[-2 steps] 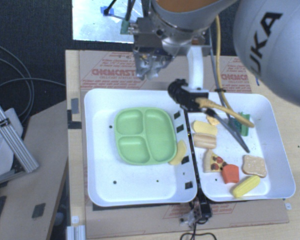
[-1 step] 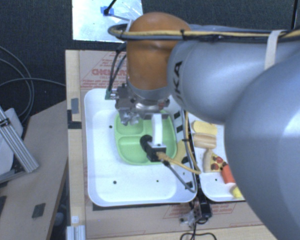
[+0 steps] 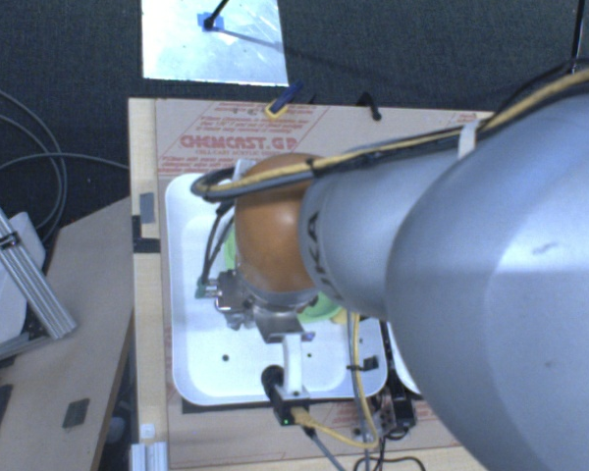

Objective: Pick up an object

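One pale green object [image 3: 326,310] is the only candidate I can make out for the pick. It lies in the white bin [image 3: 211,361] at the view's left, toward the bin's middle, and shows as slivers on either side of the wrist, the rest covered by the arm [image 3: 452,263]. Its shape and kind cannot be determined. The gripper [image 3: 243,302] hangs low over that bin, directly above or against the green object; I cannot tell which. Nor can I tell whether the gripper is apart, together or clamped on anything, because the orange band [image 3: 270,229] and the wrist block the line of sight. I judge the step in hand to be the descent or the close over the object. To do it well, I keep the approach vertical, centre the tool over the object's bulk rather than its edge, and stop short of the bin floor. I close fully before any lift, then lift straight up and confirm the hold once the wrist is out of the line of sight. A grasp at the edge is likely to slip. Containers: the near part of this bin's floor is bare white apart from small dark specks. A white curved edge [image 3: 398,356] beside the arm is probably the second bin; its contents are hidden. Under the bin lies a printed cardboard sheet [image 3: 245,135].
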Controlling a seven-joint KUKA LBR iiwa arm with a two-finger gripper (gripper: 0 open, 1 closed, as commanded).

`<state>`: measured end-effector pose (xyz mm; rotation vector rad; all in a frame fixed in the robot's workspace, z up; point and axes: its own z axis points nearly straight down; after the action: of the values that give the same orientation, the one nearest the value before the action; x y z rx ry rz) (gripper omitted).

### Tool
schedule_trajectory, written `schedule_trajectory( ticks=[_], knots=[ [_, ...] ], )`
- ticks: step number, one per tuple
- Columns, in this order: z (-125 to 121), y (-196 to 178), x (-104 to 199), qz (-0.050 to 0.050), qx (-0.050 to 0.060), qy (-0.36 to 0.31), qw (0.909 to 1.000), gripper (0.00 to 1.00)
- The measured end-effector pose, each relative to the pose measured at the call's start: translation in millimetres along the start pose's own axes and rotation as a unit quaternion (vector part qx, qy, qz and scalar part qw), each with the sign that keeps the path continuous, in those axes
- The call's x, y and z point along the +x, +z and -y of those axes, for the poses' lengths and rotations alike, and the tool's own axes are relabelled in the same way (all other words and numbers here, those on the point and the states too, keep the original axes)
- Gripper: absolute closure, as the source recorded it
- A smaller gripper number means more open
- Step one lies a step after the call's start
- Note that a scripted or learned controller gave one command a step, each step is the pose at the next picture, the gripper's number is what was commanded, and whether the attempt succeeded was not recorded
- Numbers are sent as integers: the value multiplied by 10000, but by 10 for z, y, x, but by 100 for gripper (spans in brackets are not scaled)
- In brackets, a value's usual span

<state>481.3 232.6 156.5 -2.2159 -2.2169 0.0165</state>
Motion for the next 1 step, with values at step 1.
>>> schedule_trajectory(
  ticks=[1],
  knots=[
    [-727, 592, -265, -10, -80, 15, 10000, 100]
  ],
)
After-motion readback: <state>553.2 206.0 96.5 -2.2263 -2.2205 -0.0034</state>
